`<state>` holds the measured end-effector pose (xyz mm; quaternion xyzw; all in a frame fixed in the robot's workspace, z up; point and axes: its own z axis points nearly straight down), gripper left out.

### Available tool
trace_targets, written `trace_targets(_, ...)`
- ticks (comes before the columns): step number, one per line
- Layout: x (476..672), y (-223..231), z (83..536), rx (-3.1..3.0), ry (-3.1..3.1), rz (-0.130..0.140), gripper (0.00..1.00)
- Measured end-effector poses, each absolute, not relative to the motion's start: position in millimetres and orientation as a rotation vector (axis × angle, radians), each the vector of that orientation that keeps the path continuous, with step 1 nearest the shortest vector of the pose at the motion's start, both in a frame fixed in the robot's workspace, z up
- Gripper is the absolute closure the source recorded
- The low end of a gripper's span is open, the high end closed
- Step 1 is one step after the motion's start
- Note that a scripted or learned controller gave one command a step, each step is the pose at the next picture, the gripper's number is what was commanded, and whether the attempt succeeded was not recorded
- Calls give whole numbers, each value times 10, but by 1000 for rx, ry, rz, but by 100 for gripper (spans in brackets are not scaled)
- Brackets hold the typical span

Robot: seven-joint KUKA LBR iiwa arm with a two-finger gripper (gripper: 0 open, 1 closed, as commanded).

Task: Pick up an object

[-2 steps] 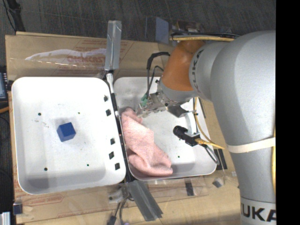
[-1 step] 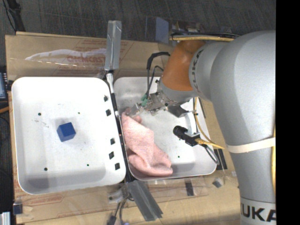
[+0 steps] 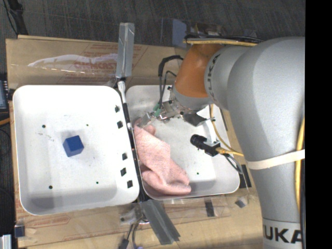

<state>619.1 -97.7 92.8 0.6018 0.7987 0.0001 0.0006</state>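
A pink cloth [image 3: 158, 162] lies crumpled along the left side of the right bin [image 3: 218, 185], running from the divider down to the front wall. A small blue cube [image 3: 73, 145] sits alone in the left bin [image 3: 31, 191]. My gripper [image 3: 151, 116] reaches down into the right bin from the arm's orange band, its tip just above the cloth's upper end near the divider. The wrist hides most of the fingers, and nothing clearly sits between them.
A black cable plug [image 3: 203, 143] hangs from the arm over the right bin's middle. A grey metal divider bar [image 3: 124, 51] runs between the bins. The big grey arm body [image 3: 264, 87] covers the right side. Brown cardboard [image 3: 67, 61] lies behind the bins.
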Motion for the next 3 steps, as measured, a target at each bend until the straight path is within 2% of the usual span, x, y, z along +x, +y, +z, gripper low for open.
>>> trace_targets(1,5779,-1089,1023,1765,2602,-2,0)
trace_targets(2,6387,-980,918,1752,2610,-2,0)
trace_targets(3,5612,-1367,918,1683,2655,-2,0)
